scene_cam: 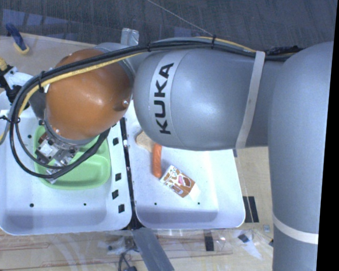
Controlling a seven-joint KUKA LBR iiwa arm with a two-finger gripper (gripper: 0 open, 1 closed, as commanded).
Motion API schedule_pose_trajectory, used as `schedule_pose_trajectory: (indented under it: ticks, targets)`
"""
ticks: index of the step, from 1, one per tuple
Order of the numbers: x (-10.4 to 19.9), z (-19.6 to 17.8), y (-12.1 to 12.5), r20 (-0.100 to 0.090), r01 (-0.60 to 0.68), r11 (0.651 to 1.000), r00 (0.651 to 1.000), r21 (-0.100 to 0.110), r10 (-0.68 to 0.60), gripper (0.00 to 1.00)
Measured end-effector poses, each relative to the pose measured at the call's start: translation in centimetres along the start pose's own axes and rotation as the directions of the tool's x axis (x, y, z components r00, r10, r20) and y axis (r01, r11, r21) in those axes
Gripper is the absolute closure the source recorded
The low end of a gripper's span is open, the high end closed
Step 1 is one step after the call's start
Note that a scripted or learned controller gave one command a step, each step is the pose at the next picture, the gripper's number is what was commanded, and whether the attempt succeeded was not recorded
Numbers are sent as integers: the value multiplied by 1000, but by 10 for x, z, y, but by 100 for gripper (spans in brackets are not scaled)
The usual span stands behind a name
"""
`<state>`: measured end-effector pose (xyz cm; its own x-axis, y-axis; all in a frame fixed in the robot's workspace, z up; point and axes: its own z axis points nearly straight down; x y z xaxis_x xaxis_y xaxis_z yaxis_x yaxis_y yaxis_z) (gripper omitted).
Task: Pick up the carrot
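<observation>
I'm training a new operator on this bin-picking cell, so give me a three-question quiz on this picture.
1. True or false: the carrot lies in the right bin.
2. What sits just right of the carrot? A) a green tray B) a small printed packet C) a blue cup
3. Over which bin does the gripper hang?

Key:
1. True.
2. B, the packet.
3. The left bin, above the green tray, away from the carrot.
</observation>
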<state>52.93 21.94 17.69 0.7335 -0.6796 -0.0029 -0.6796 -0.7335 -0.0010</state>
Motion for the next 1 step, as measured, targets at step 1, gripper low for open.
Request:
schedule_pose_trajectory:
  ticks: [1]
  targets:
    - [-1, -10, -1, 2, 2, 1000, 1000, 1, -2, 100]
